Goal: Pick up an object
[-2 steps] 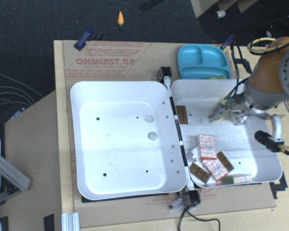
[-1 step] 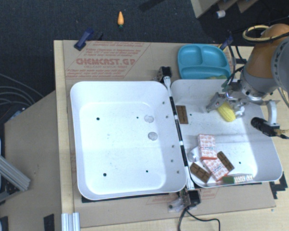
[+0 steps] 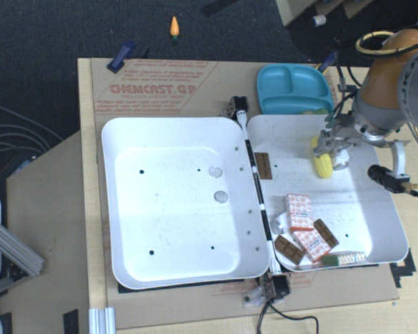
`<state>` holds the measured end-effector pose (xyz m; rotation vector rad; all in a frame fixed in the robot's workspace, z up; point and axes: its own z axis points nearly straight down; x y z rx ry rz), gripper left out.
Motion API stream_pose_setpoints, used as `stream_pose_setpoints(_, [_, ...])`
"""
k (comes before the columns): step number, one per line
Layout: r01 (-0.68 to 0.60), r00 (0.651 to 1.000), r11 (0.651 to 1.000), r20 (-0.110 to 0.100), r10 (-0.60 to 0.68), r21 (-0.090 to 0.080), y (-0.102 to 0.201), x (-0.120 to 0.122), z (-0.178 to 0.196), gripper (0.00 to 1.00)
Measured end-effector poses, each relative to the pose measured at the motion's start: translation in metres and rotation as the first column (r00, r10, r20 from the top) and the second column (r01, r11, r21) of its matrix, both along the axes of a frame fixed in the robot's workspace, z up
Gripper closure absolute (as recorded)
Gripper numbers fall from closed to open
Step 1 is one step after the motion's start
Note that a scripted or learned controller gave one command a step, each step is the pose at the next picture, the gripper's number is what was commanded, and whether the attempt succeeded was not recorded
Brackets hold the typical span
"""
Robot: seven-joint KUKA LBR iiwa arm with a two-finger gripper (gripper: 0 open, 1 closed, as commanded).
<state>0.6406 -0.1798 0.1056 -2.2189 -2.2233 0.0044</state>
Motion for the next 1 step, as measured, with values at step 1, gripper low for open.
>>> stream_pose_setpoints(1, [0.000,1.000,1.000,0.002,0.000,0.003,0.0837,-0.0427,0.0903,1.00])
